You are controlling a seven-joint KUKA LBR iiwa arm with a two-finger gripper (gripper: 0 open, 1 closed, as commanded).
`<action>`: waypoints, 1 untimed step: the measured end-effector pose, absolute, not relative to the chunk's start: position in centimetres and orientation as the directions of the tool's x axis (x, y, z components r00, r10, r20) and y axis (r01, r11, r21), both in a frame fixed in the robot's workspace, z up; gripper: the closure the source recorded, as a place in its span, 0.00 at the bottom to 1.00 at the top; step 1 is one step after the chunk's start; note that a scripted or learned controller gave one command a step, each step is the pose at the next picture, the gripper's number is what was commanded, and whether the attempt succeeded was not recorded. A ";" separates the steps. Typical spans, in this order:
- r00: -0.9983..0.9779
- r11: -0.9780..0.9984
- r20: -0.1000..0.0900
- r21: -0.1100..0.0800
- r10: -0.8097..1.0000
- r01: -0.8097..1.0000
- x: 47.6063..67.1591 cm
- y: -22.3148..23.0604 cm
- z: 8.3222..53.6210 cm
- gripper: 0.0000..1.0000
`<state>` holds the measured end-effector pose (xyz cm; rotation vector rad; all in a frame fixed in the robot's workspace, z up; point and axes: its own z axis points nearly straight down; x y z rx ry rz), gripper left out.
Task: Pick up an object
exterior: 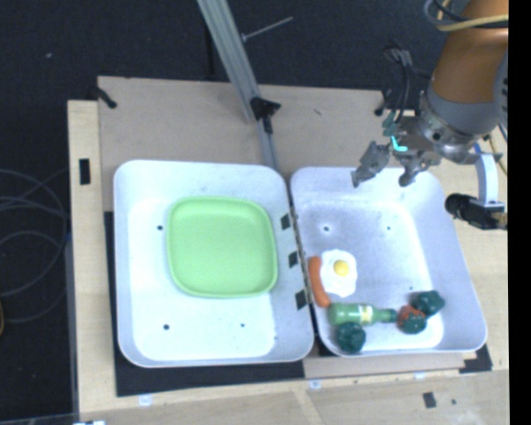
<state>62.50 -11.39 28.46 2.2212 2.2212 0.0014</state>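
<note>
The gripper [390, 167] is held open and empty over the right bin's [442, 220] far rim; the fried egg [339, 271] is seen nearer, leftward.

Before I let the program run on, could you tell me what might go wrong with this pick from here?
1. The gripper hangs open over the right bin's far rim, away from the toys, so closing here would likely grab nothing.
2. The fried egg, carrot and green bottle lie crowded together; a descent there may nudge neighbours or pinch two.
3. The egg looks flat, so fingers could slip off.
</note>
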 end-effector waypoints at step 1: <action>0.000 0.000 0.000 0.001 1.000 1.000 62.5 -11.4 28.5 0.00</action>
